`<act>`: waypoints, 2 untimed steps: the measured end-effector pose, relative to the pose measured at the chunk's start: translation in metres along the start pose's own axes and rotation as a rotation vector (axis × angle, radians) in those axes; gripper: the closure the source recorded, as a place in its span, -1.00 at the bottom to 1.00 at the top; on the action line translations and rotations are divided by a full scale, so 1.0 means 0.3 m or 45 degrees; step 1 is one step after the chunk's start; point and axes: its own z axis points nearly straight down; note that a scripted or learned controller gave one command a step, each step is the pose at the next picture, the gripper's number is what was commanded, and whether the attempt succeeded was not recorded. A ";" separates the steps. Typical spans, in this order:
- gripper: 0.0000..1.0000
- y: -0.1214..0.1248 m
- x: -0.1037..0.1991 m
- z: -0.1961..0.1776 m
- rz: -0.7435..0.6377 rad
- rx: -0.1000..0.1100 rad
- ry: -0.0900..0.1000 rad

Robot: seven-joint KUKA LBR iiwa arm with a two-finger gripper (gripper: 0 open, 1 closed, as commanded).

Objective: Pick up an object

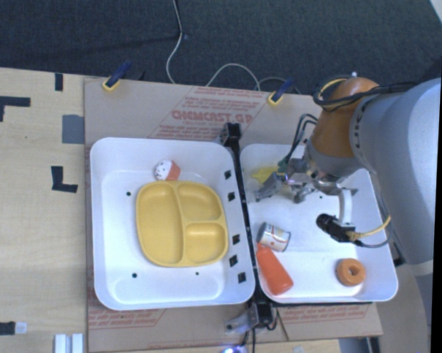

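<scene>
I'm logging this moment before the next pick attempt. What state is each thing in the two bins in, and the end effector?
Yellow divided plate: flat, right way up, in the left bin.
Small white and orange toy: beside the plate's far edge.
Metal can: on its side in the right bin.
Orange carrot-like piece: lying flat by the can.
Doughnut: lying flat.
Yellow item: partly hidden.
End effector: low over the right bin.

Both white bins (103, 203) look like smooth, slightly glossy plastic. The yellow divided plate (181, 223) appears matt plastic. A small can (274, 237) shines like metal. Brown cardboard (201, 120) underneath looks matt, and the bench (29, 222) shows pale wood grain.
</scene>
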 end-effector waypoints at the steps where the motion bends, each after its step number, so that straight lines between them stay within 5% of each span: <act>1: 1.00 0.005 0.003 -0.045 -0.002 -0.006 0.000; 2: 1.00 -0.001 0.000 -0.254 0.000 -0.013 0.000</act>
